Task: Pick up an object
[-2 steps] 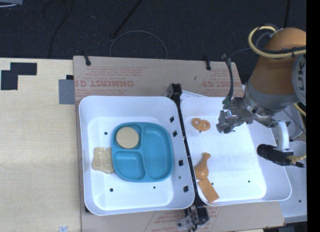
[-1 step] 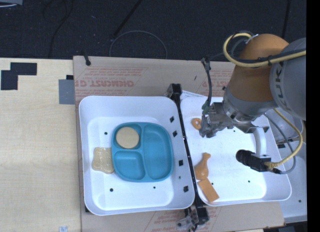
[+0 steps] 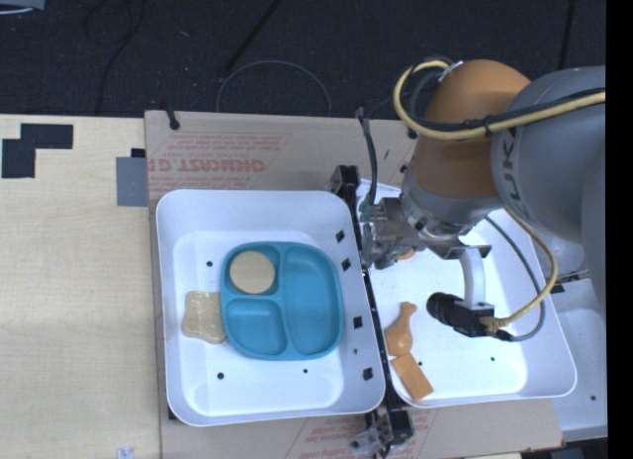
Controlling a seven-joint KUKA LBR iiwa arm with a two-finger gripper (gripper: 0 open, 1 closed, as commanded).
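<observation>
Dark carpet (image 3: pixel 297 22) with loose cables forms the background behind a pale wooden desk (image 3: pixel 69 279), on which a brown printed cardboard sheet (image 3: pixel 237 155) carries two shallow white bins. The left white bin (image 3: pixel 198 212) holds a blue three-compartment plastic tray (image 3: pixel 297 309), which serves as the reference for all positions below. A round beige flat disc (image 3: pixel 251 271) lies inside the tray's upper-left compartment. A pale yellow rough-edged flat piece (image 3: pixel 204 317) lies on the bin floor, touching the tray's left edge. The right white bin (image 3: pixel 534 368) stands to the right of the tray, across the wall where the two bins meet. An orange-tan club-shaped piece (image 3: pixel 401 328) lies on that bin's floor, to the right of the tray's lower half and near the shared wall. An orange wedge-shaped piece (image 3: pixel 413 380) lies just beside it, lower right of the tray. The grey arm (image 3: pixel 554 150), with its orange band (image 3: pixel 475 101), reaches in from the right. Its gripper (image 3: pixel 381 239) is positioned just right of the tray's upper right corner, over the shared wall. Whether the gripper is released or clenched cannot be told. No object is seen in its grasp.
</observation>
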